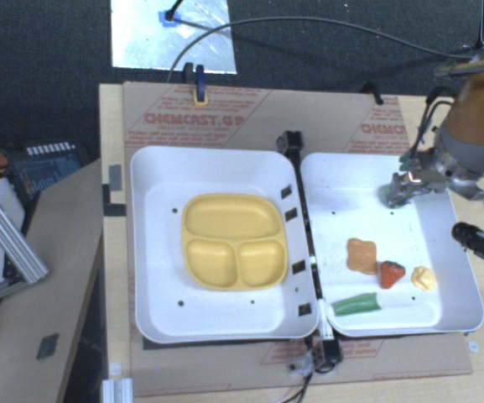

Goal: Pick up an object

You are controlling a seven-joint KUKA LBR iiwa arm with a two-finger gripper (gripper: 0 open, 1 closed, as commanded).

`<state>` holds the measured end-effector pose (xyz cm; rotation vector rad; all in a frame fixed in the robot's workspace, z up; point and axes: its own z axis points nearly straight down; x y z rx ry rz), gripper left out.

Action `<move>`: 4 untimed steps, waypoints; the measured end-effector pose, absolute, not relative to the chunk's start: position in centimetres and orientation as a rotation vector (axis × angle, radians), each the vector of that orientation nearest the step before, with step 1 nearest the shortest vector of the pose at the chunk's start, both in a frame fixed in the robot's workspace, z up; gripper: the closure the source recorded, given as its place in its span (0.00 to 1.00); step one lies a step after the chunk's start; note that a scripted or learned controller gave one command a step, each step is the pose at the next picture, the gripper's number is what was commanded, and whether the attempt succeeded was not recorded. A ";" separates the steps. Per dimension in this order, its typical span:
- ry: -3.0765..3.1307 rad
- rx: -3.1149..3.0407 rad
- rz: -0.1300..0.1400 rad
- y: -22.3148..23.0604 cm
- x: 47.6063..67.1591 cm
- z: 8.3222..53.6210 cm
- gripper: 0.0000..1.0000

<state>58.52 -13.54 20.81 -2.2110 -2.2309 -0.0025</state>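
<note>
Lighting's pretty even and bright from overhead here, white bins (225,162) nearly blown out, only soft shadows under my end effector (395,193). Foil sheet (170,23) up top glares. Whole frame's a bit soft and grainy

Two white bins (225,162) appeared as smooth, moulded plastic with a soft sheen. The yellow divided tray (233,242) in the left bin looked like matt, smooth plastic. In the right bin, the orange piece (361,256), red strawberry (392,273), pale yellow piece (423,278) and green pod (356,305) resembled smooth toy plastic, the strawberry slightly glossy. The table (250,112) was covered by protective paper, matt, with red print. The gripper (398,190) was dull grey metal; the arm's band (481,112) was satin orange. A reflective metal sheet (170,23) lay on dark, rough carpet (40,57).
</note>
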 end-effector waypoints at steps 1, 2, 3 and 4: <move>-2.233 -2.211 -0.005 -8.0 59.1 21.9 1.00; -2.232 -2.209 -0.003 -1.8 58.7 21.4 1.00; -2.232 -2.211 -0.004 3.3 58.0 22.7 1.00; -2.232 -2.210 -0.003 7.7 57.2 22.2 1.00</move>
